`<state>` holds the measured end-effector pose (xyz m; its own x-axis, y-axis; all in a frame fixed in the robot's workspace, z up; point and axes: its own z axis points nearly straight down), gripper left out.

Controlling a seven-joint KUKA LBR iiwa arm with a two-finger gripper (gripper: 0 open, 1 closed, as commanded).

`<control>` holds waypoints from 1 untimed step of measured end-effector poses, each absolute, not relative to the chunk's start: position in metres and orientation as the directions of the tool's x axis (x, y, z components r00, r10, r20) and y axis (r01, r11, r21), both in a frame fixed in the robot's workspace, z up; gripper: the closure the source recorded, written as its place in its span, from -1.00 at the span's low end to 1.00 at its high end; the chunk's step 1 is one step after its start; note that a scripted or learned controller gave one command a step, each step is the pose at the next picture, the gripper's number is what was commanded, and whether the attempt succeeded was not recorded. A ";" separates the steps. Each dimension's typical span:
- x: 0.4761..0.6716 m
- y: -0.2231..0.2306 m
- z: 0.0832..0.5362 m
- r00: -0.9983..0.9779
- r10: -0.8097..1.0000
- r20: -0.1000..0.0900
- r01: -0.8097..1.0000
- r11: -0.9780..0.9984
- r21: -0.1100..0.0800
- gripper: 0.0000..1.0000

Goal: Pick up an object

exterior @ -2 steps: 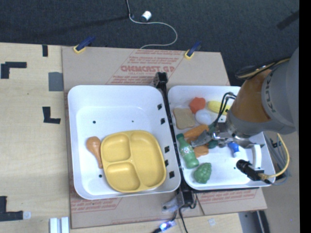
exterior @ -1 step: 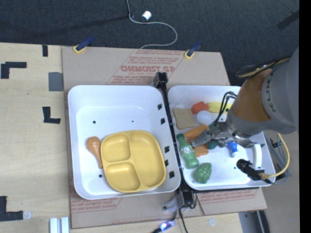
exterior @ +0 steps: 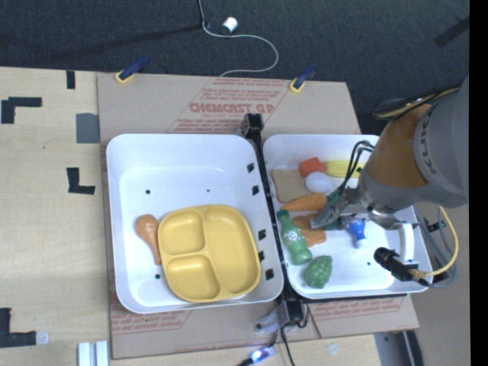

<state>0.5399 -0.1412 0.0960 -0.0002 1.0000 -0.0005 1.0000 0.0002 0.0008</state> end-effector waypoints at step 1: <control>0.546 -0.139 0.139 -0.002 1.000 0.000 1.000 0.002 0.002 1.00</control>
<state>0.5459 -0.1386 0.1390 -0.0023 1.0000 0.0000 1.0000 0.0023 0.0022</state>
